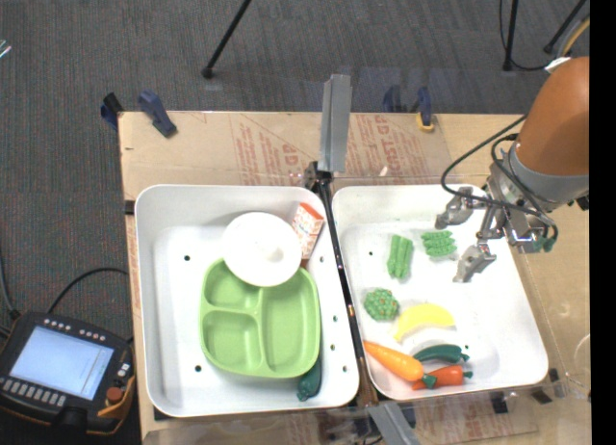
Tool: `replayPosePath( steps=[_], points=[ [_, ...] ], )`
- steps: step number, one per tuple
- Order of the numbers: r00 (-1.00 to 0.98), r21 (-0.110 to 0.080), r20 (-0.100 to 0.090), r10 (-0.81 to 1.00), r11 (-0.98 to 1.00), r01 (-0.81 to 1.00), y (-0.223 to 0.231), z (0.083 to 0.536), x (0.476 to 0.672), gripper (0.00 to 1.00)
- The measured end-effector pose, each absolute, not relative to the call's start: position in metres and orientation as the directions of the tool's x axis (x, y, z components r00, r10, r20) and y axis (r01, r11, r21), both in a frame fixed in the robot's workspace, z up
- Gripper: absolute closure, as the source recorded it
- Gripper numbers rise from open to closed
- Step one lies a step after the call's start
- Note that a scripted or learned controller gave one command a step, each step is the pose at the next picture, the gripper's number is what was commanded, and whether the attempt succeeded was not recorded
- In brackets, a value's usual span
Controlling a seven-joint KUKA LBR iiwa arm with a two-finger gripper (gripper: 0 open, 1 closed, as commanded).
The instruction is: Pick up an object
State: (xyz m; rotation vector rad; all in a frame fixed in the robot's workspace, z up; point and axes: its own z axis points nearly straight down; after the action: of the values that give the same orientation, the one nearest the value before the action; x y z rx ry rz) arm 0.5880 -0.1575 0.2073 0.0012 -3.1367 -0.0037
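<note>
My gripper [463, 239] hangs over the right bin [510, 318], near its upper right part, with its fingers spread open and nothing between them. A small green pea pod cluster [438, 243] lies just left of the fingers. Further left lies a bundle of green beans [399, 256]. Below them sit a broccoli floret [381, 304] and a yellow banana [424, 320]. Along the bin's front lie an orange carrot [393, 360], a green chili [441, 353] and a red pepper [445, 375].
The left bin [159, 289] holds a green divided tray [260, 327], a white round plate [263, 248] overlapping it, an orange-white carton [308, 226] and a dark green cucumber [309, 385]. A grey upright post [335, 130] stands behind the bins. A teach pendant [63, 366] lies at the lower left.
</note>
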Motion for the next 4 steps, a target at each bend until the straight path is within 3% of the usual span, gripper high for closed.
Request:
replayPosePath(
  steps=[1, 2, 3, 4],
  points=[
    [-1.000, 0.001, 0.001, 0.009, 1.000, 0.009, -0.120, 0.095, 0.518, 0.00],
    [-1.000, -0.006, -0.012, 0.013, 1.000, 0.013, -0.087, 0.090, 0.498, 0.00],
    [-0.999, -0.002, -0.004, 0.050, 0.999, 0.050, -0.083, 0.088, 0.518, 0.00],
    [-0.999, 0.002, 0.006, 0.036, 0.999, 0.036, -0.168, 0.084, 0.508, 0.00]
  ],
)
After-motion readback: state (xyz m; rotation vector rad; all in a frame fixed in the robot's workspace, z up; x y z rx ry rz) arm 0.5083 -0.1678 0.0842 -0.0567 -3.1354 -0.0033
